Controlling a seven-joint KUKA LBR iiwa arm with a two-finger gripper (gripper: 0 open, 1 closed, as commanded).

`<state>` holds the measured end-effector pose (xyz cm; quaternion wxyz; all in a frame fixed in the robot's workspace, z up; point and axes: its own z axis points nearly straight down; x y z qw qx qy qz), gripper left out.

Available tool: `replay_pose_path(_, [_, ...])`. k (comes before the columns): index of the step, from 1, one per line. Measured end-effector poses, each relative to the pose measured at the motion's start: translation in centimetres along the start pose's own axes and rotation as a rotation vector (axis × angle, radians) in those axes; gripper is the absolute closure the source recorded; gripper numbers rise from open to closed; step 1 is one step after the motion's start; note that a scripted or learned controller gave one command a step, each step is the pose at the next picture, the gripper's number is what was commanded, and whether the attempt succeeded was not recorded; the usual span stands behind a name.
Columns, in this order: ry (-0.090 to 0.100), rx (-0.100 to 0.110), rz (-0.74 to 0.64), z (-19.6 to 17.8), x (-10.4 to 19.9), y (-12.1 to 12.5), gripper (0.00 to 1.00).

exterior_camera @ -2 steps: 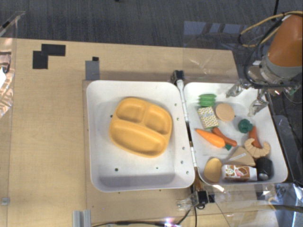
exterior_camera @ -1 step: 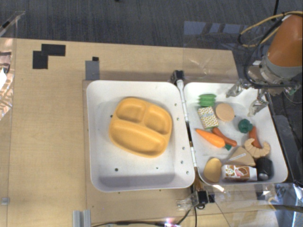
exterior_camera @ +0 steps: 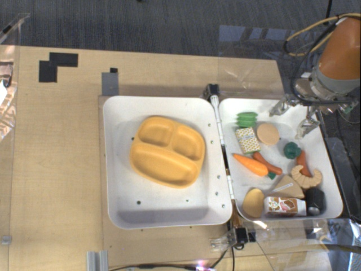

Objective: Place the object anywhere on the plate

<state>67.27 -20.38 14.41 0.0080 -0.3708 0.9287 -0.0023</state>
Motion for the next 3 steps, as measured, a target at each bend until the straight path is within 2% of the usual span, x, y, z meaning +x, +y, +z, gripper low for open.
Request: replay_pose_path(3, [0.0,0.0,0.0,0.0,0.0,0.0,0.0])
